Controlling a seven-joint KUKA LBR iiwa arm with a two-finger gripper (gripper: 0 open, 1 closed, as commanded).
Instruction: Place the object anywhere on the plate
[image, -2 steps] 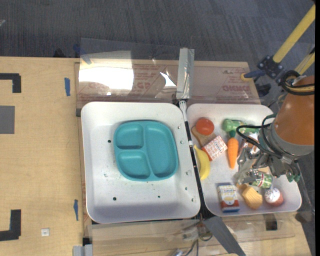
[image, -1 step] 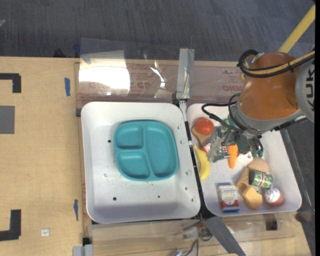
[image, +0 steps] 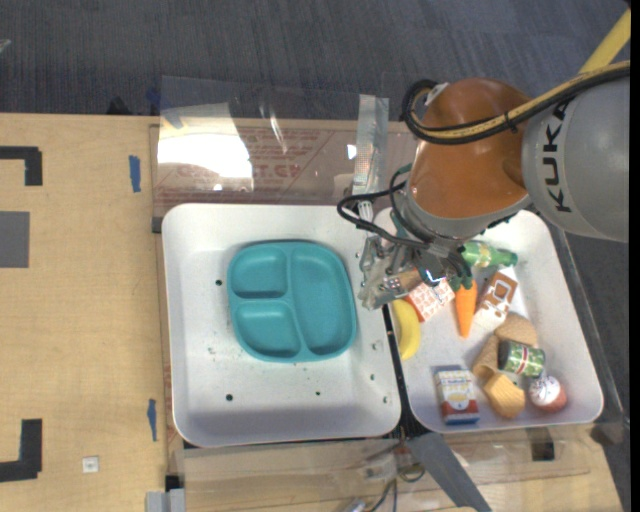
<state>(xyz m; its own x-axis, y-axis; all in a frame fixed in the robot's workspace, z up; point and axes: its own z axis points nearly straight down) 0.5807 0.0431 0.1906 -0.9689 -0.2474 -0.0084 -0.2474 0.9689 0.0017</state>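
Bench: two white bins (image: 190, 400) side by side.
Tool (image: 385, 285): at bins' divide, grip state unclear.
Plate (image: 292, 300): just left of tool.

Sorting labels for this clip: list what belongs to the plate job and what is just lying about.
Belongs to the job:
- teal divided plate in the left bin
- gripper over the seam between the bins, beside the banana

Lying about in the right bin:
- carrot
- green can
- small carton
- bread piece
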